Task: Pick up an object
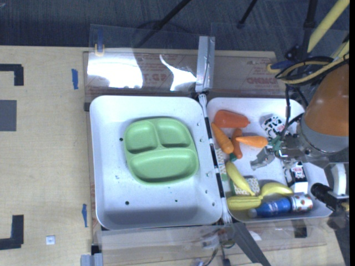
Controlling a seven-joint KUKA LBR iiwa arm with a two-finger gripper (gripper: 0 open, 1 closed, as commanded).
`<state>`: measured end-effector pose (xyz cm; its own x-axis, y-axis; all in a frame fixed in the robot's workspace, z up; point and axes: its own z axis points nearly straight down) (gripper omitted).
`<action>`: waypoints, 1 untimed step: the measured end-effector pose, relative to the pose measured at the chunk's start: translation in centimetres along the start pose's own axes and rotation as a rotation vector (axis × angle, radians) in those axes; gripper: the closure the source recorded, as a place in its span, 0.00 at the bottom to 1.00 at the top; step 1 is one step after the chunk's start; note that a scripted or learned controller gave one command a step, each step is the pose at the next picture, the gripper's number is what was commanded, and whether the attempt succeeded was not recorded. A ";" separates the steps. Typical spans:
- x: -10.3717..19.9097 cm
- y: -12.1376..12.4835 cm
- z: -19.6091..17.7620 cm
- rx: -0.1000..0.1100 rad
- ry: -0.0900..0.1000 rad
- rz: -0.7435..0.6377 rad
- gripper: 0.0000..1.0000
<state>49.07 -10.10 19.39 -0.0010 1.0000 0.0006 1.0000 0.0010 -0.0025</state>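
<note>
On my feed, the counter runs pale wood along the left, with black corner marks and bits of blue tape. Next comes the left bin, and in it lies a green divided plate, flat, roughly centred, with three compartments.

Past the divider, the right bin carries the clutter. Against its left wall I see orange carrots, one near the top and another slanting down beside it, and a third carrot pointing right toward the arm. Below them a yellow banana leans diagonally, a second banana curves beside it, and a yellow piece touches a blue bottle lying along the bin's near edge. A small black-and-white item sits near the top.

The claw hangs over the bin's middle, just right of the third carrot; its fingers look spread, with nothing between them. The arm fills the right side.
</note>
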 end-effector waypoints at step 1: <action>1.4 9.5 1.0 -0.004 -0.002 -0.035 0.00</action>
<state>58.52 -8.70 18.39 -0.0357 0.9994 -0.0009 0.9994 0.0357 0.0017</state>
